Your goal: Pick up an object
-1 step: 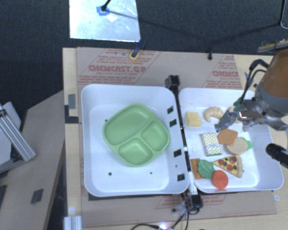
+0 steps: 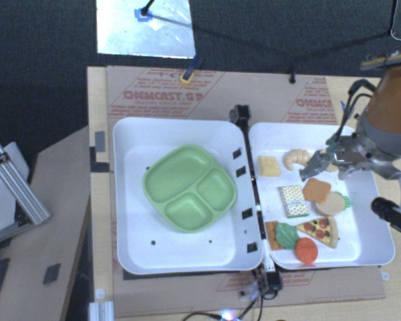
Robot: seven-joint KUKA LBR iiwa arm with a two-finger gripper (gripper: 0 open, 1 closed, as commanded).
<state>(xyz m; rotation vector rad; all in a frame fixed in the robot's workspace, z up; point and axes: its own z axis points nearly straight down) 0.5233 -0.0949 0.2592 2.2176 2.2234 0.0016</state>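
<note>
The gripper (image 2: 315, 167) hangs low over the right bin (image 2: 377, 243); whether it's parted or closed, I cannot tell, and nothing visibly sits in it. Just beside it lie a croissant (image 2: 296, 156) and an orange slab (image 2: 316, 190). The 2 crowd together, so a descent may nudge both and grab neither.

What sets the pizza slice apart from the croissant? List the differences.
The pizza slice is a flat triangle with red topping; the croissant is a plump, curved, plain tan piece. The pizza slice lies at the bin's near edge beside the tomato; the croissant lies at the far end. Both are toy foods in the right bin.
</note>
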